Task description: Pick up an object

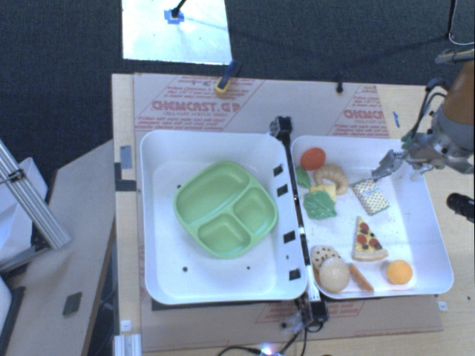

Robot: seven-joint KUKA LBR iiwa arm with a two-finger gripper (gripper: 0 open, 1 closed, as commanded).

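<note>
Over right bin's [434, 221] far edge, tool [381, 170] near silver packet [371, 197], grip unclear

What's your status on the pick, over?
Pincer low over right white bin, nothing seen between its tips. Grey checkered block just below it, untouched. Pizza slice toy close by.

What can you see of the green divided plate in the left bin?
The green divided plate is pale green, looks like moulded plastic, with rounded corners and three compartments: one large toward the far left, two smaller toward the near right. It lies flat and right way up, turned at a diagonal, about mid-floor of the left bin. Nothing lies in its compartments. It touches only the bin floor, apart from the walls and the centre divider.
</note>
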